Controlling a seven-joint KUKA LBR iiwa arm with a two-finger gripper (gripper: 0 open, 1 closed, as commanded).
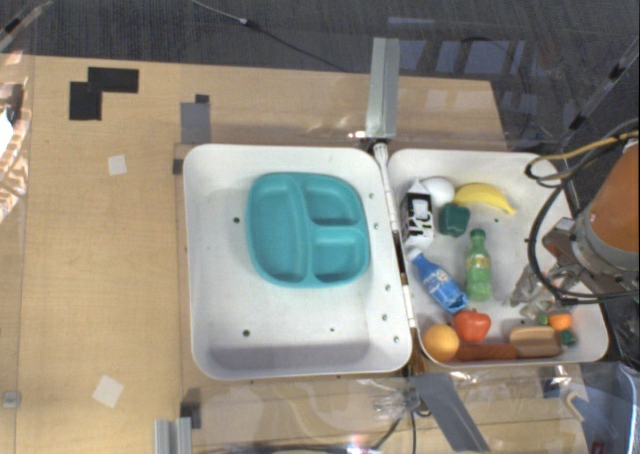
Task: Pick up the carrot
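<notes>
- Carrot [559,321] – small orange piece w/ a green end, lying in the right bin [520,164] at its near right corner, just beside the end of the hot dog [533,340].
- Gripper [535,291] – hangs low over that same corner, just above-left of the carrot; arm [610,232] comes in from the right, so it covers the bin's right wall. Looks placed for a descent on the carrot, but offset a bit to the left.
- Grip state: cannot tell – the metal tips are a blur of prongs and cables; nothing seen between them, so no claim that it holds anything.
- Crowding explains the risk: hot dog sits right under/beside the carrot, tomato [472,324] and orange [441,342] further left along the near wall. A drop that's off by a little prob. lands on the hot dog instead.
- Rest of right bin: green bottle [478,265] and blue bottle [437,283] in the middle, banana [484,197] at the far side – all well apart from the carrot, no obstacle.
- Left bin [215,272] carries a teal divided tray [307,228]; not involved in this step.
- Judgement: pick not yet done; carrot on the bin floor.
</notes>
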